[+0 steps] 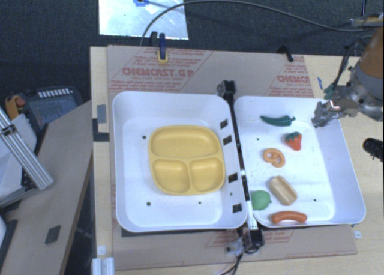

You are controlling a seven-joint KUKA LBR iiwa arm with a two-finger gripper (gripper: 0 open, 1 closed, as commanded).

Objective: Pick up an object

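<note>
The right bin (342, 166) holds several toy foods: a green chili pepper (277, 120), a red strawberry (293, 140), an orange pretzel (274, 157), a tan hot-dog bun (282, 190), a green round piece (260, 199) and a red sausage (288, 217). My gripper (324, 113) hangs over the bin's upper right part, to the right of the pepper and above the strawberry. Nothing shows between its fingers.
The left bin (129, 148) carries a yellow divided plate (183, 160). A black divider (235, 154) runs between the bins. A cable (252, 8) arcs across the back toward the arm. Grey equipment (24, 148) stands off the bench's left side.
</note>
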